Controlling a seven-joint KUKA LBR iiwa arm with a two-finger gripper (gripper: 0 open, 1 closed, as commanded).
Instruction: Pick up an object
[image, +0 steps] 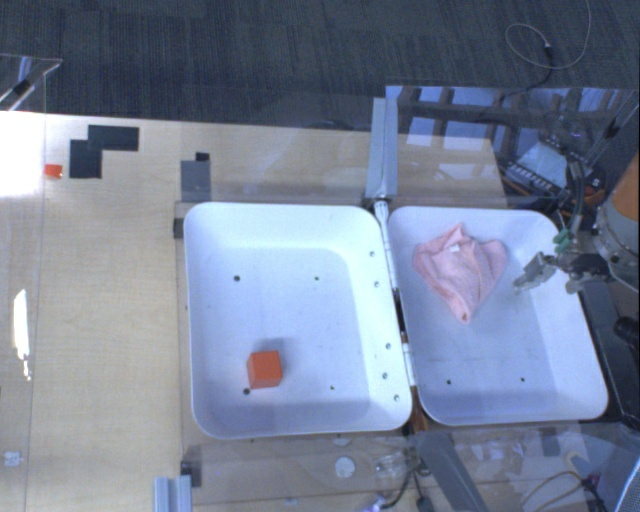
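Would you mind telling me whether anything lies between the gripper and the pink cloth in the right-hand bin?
Nothing visible does. The gripper hangs over the right bin near its right rim, and the pink cloth lies crumpled just to its left, with bare white bin floor between them. The orange block sits apart in the left bin.

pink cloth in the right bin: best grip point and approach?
Judging by its pose, take the pink cloth at the raised fold along its upper middle, coming straight down from above. It lies crumpled and loose on the right bin floor, so bunched ridges give more to pinch than the flat tail toward the bin's centre. The tool sits just to its right, above the bin floor.
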